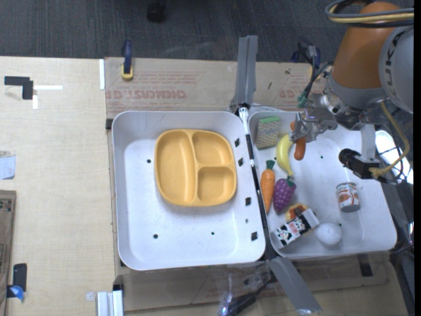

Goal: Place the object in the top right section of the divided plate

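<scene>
A yellow divided plate (195, 167) lies in the left bin (138, 236), with one long section on its left and two smaller ones on its right; the top right section (214, 147) holds nothing. My gripper (300, 135) hangs over the back of the right bin (378, 232), just right of the banana (283, 154). A small red-orange sausage-shaped object (300, 151) sits between its fingers and sticks out below them. The gripper looks shut on it. It is well to the right of the plate, past the wall between the bins.
The right bin also holds a green-yellow sponge (268, 131), a carrot (268, 184), purple grapes (284, 194), a black-and-white carton (295, 228), a white ball (329, 234) and a small can (348, 197). A metal divider bar (247, 78) stands behind the bins.
</scene>
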You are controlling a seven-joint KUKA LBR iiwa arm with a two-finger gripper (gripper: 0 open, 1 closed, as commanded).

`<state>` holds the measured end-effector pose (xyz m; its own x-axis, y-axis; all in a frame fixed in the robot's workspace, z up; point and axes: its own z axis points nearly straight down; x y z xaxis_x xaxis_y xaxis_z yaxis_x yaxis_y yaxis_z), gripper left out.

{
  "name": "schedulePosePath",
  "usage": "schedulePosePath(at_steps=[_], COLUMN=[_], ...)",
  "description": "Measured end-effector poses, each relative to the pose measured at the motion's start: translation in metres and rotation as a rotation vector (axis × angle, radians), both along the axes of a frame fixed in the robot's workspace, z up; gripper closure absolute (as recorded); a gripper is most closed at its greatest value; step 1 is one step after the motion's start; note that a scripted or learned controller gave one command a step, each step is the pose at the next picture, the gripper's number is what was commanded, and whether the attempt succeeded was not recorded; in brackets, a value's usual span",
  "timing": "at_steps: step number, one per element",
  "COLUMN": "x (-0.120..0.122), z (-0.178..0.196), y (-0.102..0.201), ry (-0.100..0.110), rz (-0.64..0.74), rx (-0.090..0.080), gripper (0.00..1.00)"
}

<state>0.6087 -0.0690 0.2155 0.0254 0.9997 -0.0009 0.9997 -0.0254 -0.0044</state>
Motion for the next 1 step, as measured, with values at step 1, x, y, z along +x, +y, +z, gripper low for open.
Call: schedulePosePath(at_steps=[1], x=[-0.0246], z=[-0.0263], y=[0.0783], ry=[0.002], rz=[-0.187], rx=[-0.001], gripper=[1.00])
